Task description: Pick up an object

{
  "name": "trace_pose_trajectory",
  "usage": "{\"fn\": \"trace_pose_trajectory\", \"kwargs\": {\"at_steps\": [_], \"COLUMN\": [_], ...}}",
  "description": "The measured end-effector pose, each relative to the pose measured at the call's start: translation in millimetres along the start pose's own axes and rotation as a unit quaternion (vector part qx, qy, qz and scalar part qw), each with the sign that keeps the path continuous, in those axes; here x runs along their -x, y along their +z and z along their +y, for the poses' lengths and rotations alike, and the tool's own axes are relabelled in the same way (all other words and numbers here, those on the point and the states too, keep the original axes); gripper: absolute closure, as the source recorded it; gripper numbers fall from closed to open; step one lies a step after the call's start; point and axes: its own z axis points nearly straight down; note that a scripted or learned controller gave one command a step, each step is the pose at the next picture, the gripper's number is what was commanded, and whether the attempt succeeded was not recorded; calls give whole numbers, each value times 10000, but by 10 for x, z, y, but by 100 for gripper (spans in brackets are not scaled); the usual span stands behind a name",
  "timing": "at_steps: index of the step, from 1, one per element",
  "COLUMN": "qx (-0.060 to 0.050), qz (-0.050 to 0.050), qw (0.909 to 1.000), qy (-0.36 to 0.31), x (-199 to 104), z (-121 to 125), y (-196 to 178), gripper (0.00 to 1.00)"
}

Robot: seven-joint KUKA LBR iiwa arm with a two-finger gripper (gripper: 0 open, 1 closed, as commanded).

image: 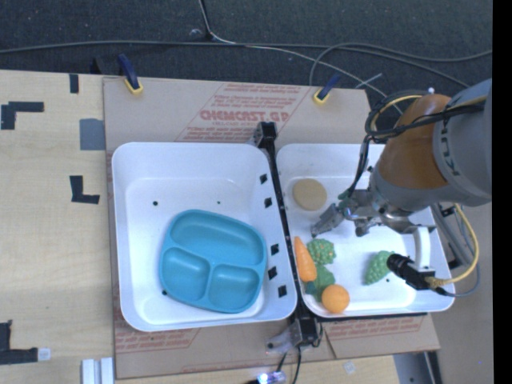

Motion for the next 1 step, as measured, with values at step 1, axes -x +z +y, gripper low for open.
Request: {"fn": "trace_pose_trajectory", "kwargs": {"at_steps": [1], "qx": [40], "qz": [-14], "qw": [10000], "qy": [-2], "x": [0], "z": [3], "y": [520], "gripper": [0]}}
